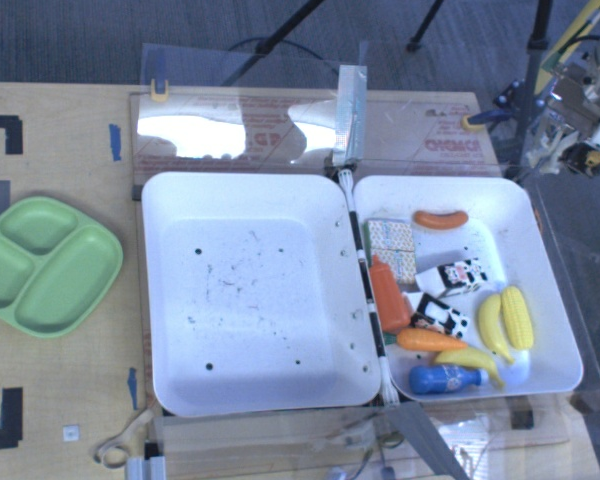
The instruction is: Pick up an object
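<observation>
- two white bins: we see the right bin [540,268] holding a hot dog [441,219], carrot [430,339], corn [517,316], and blue bottle [442,378].
- gripper [580,118] sits up-right of them; we cannot tell its state.

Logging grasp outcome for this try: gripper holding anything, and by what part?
Cannot be told. The gripper sits at the top right, outside the right bin, too cluttered to read; nothing visibly hangs from it.

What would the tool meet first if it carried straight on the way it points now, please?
Hard to judge: the tool seems to point down just outside the right bin, so likely its rim or floor.
</observation>
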Available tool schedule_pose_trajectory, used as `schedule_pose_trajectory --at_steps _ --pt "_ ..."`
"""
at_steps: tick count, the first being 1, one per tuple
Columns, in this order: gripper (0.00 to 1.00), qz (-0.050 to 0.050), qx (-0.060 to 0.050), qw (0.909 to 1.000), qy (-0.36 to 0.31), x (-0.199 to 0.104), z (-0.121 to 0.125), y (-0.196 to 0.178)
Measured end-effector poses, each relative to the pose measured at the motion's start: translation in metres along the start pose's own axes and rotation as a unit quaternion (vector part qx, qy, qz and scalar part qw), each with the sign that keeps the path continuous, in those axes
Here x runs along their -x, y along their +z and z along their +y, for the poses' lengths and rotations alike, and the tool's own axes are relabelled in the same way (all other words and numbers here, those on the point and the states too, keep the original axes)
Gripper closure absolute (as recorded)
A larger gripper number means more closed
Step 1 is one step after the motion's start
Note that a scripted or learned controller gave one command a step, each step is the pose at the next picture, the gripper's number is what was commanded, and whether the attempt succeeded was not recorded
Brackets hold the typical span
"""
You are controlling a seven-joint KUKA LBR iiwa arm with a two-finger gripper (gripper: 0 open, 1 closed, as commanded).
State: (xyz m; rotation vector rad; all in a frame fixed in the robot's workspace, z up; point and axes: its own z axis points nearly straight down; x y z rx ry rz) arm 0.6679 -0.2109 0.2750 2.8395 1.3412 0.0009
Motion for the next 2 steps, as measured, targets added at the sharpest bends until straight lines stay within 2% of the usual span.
schedule_pose_trajectory --at_steps 1,2 --pt "1.00 0.000 -0.002 0.9952 -0.098 -0.015 -0.055 0.042" --pt "1.00 0.000 -0.003 0.9988 -0.050 -0.040 -0.096 0.074"
